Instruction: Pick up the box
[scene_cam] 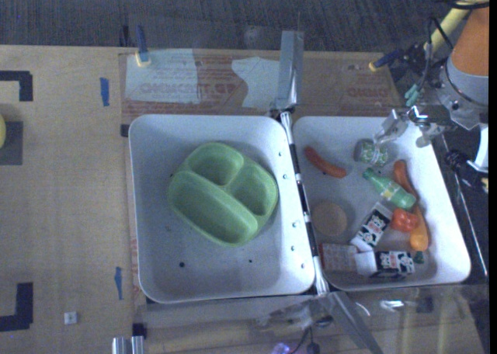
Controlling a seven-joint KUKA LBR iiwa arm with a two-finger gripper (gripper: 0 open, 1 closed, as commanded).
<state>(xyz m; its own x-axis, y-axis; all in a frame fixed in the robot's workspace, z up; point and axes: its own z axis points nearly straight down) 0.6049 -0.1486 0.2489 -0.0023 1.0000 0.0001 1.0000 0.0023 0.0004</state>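
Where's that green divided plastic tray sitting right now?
The green divided plastic tray lies in the left white bin, roughly centred, across the divider from the toy-filled right white bin.

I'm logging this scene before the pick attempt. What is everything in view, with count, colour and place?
Bins: two, white, side by side on the bench.
Divided plate: one, green, in the left bin.
Cow-patterned boxes: two, black and white, lower part of the right bin.
Pinkish box: one, front of the right bin.
Bottle: one, green, right bin, lying down.
Sausage-like piece: one, red-orange, upper left of the right bin.
Round flat piece: one, tan, right bin.
Orange pieces: several, along the right bin's right side.
Small can-like thing: one, greyish-green, top of the right bin.
Gripper: one, silver, over the right bin's top edge.
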